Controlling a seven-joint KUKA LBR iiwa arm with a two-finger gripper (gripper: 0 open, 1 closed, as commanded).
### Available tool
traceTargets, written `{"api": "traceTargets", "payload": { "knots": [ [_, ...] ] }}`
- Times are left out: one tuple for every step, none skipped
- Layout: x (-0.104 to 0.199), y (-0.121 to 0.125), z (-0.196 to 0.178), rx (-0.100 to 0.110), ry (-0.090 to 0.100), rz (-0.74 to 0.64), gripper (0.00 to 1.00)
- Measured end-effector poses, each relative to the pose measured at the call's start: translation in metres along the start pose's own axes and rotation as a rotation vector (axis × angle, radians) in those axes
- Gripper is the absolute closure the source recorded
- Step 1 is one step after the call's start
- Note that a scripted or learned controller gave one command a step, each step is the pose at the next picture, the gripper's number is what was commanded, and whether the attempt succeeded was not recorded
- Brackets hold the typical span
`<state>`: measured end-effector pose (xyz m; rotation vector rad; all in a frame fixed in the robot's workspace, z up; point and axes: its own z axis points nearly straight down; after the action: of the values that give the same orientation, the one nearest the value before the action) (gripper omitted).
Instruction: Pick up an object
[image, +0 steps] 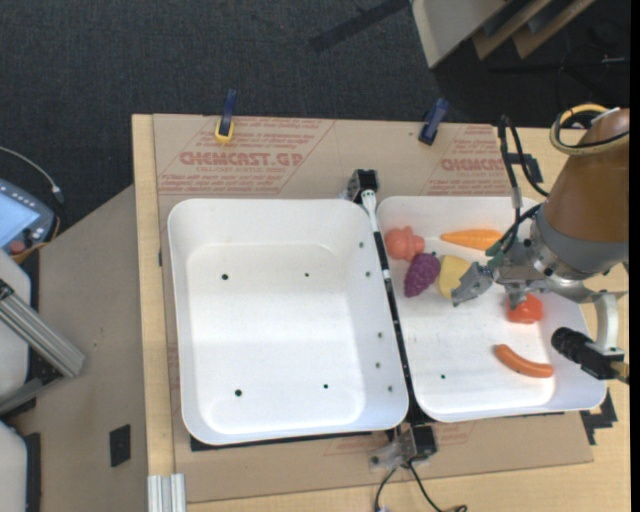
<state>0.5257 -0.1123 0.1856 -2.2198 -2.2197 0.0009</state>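
Observation:
The right bin (470, 395) holds several toy foods: a salmon-pink piece (403, 243), purple grapes (421, 272), a yellow piece (453, 270), an orange carrot (472, 239), a red-orange piece (525, 312) and an orange sausage (523, 361). My gripper (492, 292) hangs low over the middle of this bin, open. One finger (467, 289) ends just right of the yellow piece; the other stands right above the red-orange piece. Nothing sits between them. The arm's wrist hides part of the bin's right side.
The left bin (280, 320) lies beside the right one, with a dark divider (388, 300) between them. Both rest on a cardboard sheet (300, 150) held by clamps (226, 122) at the back. A black part (585, 352) of the arm overhangs the right bin's edge.

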Motion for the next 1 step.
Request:
{"api": "traceTargets", "payload": {
  "knots": [
    [0.0884, 0.0041, 0.0012, 0.001, 0.003, -0.009, 0.00]
  ]
}}
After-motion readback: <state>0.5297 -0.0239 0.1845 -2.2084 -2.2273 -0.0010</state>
